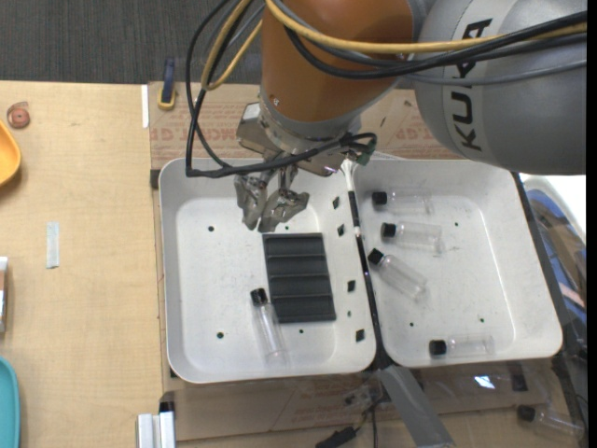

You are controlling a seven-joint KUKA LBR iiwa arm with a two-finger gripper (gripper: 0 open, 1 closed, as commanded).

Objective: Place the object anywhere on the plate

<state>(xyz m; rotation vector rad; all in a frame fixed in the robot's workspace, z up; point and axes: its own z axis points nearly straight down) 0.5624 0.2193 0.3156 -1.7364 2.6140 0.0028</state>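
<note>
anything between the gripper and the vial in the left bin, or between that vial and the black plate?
Nothing visible. The gripper hangs over the plate's far end; the vial lies right beside the plate's near left edge, in the left bin.

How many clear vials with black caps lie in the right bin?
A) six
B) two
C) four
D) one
C: the right bin holds four vials, at the top, upper middle, centre and bottom edge; a fifth vial lies in the left bin.
</note>
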